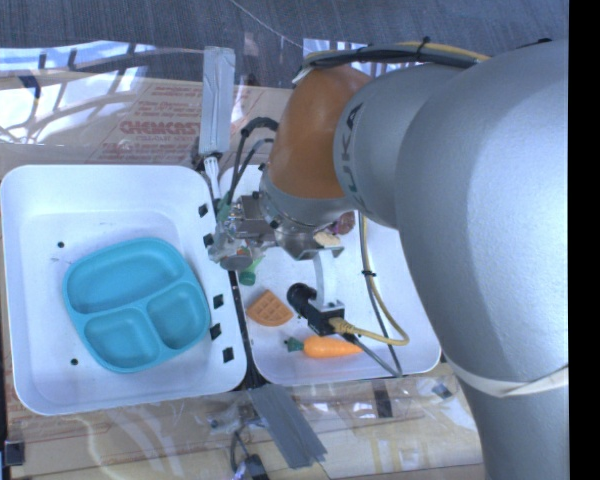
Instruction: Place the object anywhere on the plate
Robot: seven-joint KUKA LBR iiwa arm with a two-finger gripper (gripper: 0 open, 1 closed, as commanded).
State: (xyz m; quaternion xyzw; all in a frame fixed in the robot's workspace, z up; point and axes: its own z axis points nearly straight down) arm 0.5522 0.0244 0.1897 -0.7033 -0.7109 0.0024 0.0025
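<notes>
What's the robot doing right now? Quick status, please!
Gripper low over right bin's left edge, grip unclear. Blue plate in left bin, nothing on it. Waffle piece and carrot in right bin.

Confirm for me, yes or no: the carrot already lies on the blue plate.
No. The carrot lies in the right bin, beside the waffle piece, while the blue plate sits in the left bin.

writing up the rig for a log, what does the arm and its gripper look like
The arm is bulky, with smooth rounded grey casings and an orange band above the wrist; dark lettering runs along the grey shell beside the band. Black cables loop from the wrist down to the gripper, a small metallic assembly with dark fittings. A yellow cable trails below it.
</notes>
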